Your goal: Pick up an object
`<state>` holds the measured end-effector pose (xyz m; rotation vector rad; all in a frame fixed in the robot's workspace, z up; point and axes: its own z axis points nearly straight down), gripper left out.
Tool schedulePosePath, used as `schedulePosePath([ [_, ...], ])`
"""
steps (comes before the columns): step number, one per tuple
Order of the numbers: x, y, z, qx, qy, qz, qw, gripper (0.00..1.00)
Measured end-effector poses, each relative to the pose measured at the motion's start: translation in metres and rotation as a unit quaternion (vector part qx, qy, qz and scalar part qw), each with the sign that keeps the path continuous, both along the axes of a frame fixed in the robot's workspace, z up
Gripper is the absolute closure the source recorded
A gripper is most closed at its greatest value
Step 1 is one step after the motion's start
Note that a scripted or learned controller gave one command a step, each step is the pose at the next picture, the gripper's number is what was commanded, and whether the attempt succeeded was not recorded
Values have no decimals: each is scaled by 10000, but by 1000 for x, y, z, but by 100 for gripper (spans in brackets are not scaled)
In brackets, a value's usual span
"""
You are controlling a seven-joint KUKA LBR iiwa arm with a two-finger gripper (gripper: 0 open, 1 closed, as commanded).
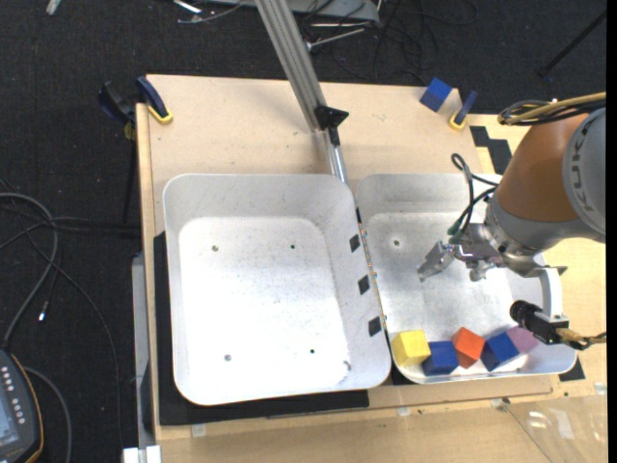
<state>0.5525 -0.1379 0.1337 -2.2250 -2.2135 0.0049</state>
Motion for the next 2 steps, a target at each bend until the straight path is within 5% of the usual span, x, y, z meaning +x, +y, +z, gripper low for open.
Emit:
schedulePosePath([
  [1, 4, 12, -28, 4, -6, 36, 10000, 0],
  [2, -46, -40, -39, -10, -13, -8, 10000, 0],
])
